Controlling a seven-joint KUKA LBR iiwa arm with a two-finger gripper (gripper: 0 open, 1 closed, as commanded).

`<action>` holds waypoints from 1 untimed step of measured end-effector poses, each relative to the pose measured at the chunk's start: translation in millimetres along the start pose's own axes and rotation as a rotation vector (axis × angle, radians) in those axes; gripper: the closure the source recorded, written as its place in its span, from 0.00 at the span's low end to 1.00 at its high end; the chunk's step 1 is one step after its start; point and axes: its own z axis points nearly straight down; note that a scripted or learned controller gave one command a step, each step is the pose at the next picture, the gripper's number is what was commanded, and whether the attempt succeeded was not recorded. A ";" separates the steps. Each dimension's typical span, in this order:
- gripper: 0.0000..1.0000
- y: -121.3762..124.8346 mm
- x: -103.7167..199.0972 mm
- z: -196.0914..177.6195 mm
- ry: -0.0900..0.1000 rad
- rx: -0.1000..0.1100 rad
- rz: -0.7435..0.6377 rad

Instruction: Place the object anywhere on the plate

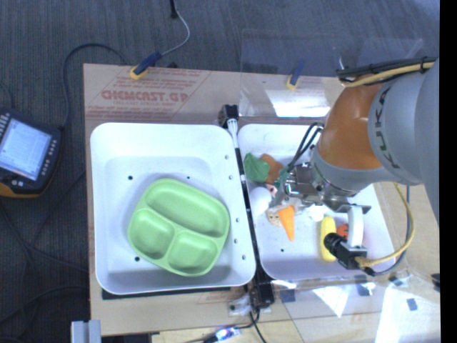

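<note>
Several small toys sit in the right white bin [371, 263]; the orange plastic carrot [286, 221] lies at 6 o'clock from my gripper [296, 189]. Can't tell my grip state. I'd say I'm at the pick; next comes a lift toward 9 o'clock, to the green divided plastic plate [179, 225]. Grey carpet [71, 20] all around.

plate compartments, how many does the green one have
3. On the green plate in the left bin: one long section along its upper right, two smaller ones along its lower left.
</note>
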 end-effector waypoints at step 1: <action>1.00 -8.6 73.5 24.5 0.002 0.004 -0.111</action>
